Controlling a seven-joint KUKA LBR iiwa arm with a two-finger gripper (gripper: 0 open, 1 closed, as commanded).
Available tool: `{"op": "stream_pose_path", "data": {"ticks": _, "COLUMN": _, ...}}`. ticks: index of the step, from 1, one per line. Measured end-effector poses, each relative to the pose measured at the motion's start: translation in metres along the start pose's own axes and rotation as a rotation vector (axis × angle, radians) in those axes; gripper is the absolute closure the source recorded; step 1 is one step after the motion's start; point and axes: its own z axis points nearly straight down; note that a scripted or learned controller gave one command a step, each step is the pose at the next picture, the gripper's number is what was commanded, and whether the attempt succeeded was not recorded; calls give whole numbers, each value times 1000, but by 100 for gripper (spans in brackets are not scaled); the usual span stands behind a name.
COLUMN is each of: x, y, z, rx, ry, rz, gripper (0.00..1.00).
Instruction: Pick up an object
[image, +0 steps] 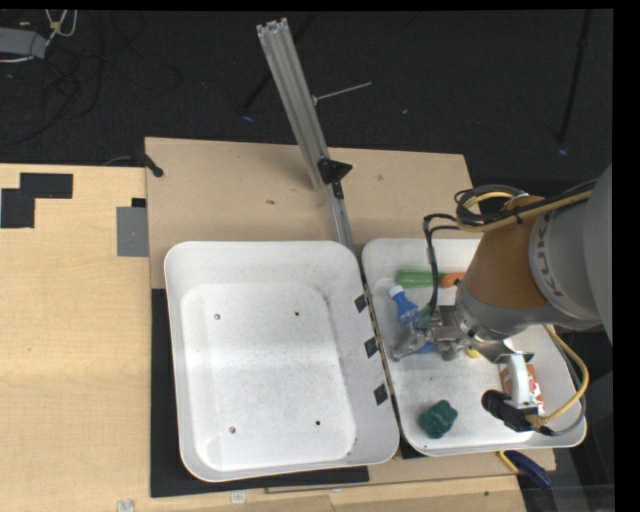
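- Gripper (412, 340) of grey metal, low in the right bin (560, 432), touching a blue plastic object (404, 302); finger state cannot be told
- Lumpy dark green block (437, 418) nearby
- Smooth left bin (200, 262), speckled white

We are looking down from one fixed camera set above the bench (90, 330), tilting at a slant so the far edge and dark floor (150, 70) are showing along the top. We are standing back enough to be taking in both white bins, the left bin (190, 270) and the right bin (380, 262), whole. The arm (545, 265) is reaching in from our right.
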Motion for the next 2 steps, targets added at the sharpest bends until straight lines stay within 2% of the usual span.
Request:
{"op": "stream_pose_path", "data": {"ticks": 1, "x": -1, "y": 0, "z": -10, "rx": 1, "ry": 1, "rz": 6, "gripper": 100}}
{"op": "stream_pose_path", "data": {"ticks": 2, "x": 3, "y": -7, "z": -56, "rx": -2, "ry": 0, "rz": -1, "gripper": 100}}
